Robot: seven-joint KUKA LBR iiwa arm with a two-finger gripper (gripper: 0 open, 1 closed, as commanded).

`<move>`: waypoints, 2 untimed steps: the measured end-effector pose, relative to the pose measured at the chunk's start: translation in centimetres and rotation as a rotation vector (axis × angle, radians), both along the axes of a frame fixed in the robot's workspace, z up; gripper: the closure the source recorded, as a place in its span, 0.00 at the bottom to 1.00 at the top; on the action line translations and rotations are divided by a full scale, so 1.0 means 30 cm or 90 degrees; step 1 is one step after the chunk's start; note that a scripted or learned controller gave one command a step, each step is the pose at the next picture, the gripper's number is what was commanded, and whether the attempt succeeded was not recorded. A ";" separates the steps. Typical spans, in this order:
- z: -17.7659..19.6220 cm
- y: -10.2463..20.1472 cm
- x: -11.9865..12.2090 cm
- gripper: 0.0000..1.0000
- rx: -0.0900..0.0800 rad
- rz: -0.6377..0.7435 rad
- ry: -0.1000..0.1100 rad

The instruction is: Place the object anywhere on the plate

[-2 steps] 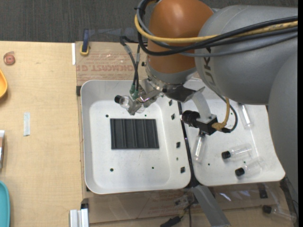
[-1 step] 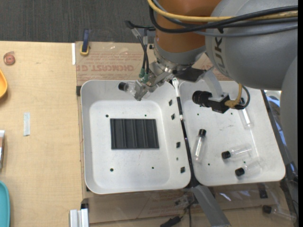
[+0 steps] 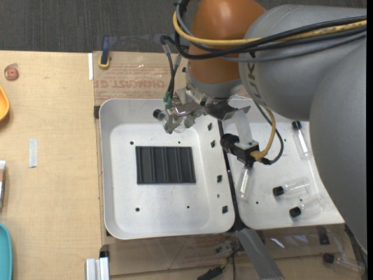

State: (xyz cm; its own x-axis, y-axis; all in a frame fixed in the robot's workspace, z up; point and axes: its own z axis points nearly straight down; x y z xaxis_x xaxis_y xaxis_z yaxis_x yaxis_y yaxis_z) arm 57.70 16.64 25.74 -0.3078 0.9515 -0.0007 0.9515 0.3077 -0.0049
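left bin (image 3: 116, 214): ridged plate (image 3: 165, 164) at its centre | gripper (image 3: 175, 121): above this bin's far edge, behind the plate | right bin (image 3: 326, 214): just beside the left bin, holding three vials (image 3: 291, 188) near its front

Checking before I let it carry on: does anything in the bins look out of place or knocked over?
Nothing looks spilled or damaged. The clear vials lie scattered on their sides in the right bin, and the dark ridged plate sits square in the left bin.
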 end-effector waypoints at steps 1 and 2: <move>0.080 0.053 0.035 1.00 -0.001 -0.058 -0.002; -0.068 0.086 0.059 1.00 0.000 0.123 0.000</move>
State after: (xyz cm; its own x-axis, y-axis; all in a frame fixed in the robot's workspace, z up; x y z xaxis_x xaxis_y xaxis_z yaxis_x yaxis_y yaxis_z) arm 59.45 19.22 23.71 -0.4850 0.8745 -0.0005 0.8745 0.4850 -0.0048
